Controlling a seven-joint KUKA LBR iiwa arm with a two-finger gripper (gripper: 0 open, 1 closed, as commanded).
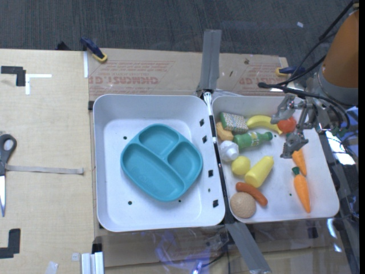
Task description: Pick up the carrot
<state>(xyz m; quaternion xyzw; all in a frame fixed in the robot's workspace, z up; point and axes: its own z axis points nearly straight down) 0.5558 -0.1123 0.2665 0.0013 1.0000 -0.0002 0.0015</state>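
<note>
Two carrots lie in the right bin (325, 207) near its right wall. The larger carrot (303, 194) is orange with a green top and points toward the front edge. A smaller carrot (299, 162) lies just behind it. My gripper (291, 144) hangs over the bin's right half, its tips just above the smaller carrot's back end. A red-orange item (287, 124) sits against the gripper's left side, and I cannot tell whether it is held. The grey wrist and orange band (344, 50) enter from the upper right.
Left of the carrots lie a banana (263, 121), a green bottle (254, 138), a yellow lemon (240, 165), a yellow cob (260, 171), a red sausage (252, 193) and a brown ball (243, 205). The left bin (108, 130) holds a teal divided plate (162, 161).
</note>
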